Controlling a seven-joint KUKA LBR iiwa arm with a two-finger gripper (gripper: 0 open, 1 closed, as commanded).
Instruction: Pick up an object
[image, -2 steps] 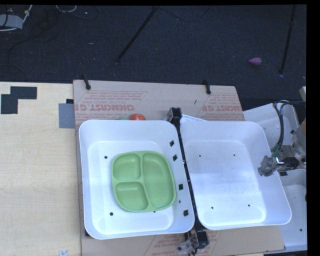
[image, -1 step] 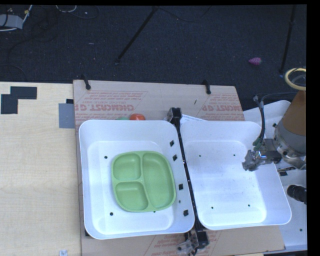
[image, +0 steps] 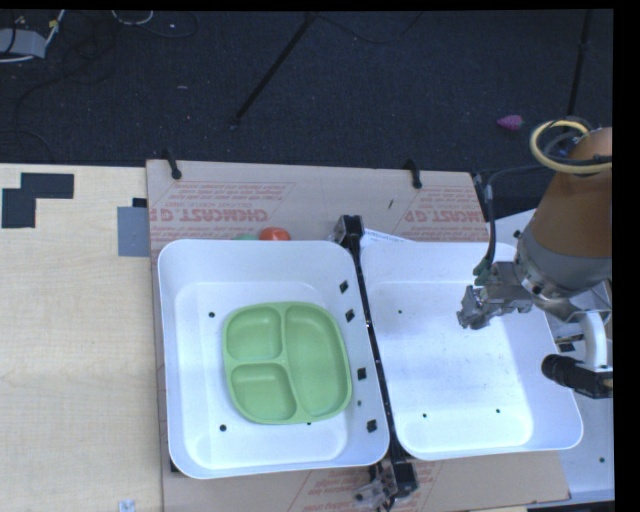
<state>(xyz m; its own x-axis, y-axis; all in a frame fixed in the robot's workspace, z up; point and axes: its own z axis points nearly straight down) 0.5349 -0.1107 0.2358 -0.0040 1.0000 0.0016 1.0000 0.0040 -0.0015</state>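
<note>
A light green divided plate (image: 287, 361) lies flat in the left white bin (image: 190, 300). My gripper (image: 478, 308) hangs over the upper right part of the right white bin (image: 450, 420), far to the right of the plate. Nothing shows between or under its tip. The grey arm with its orange band (image: 578, 205) comes in from the right edge above the gripper.
A small red-orange object (image: 274, 235) and a bit of green (image: 244, 237) peek out behind the left bin's far rim, on the cardboard sheet (image: 300, 205). A black divider (image: 362, 330) runs between the bins. A wooden bench top (image: 70, 350) spreads to the left.
</note>
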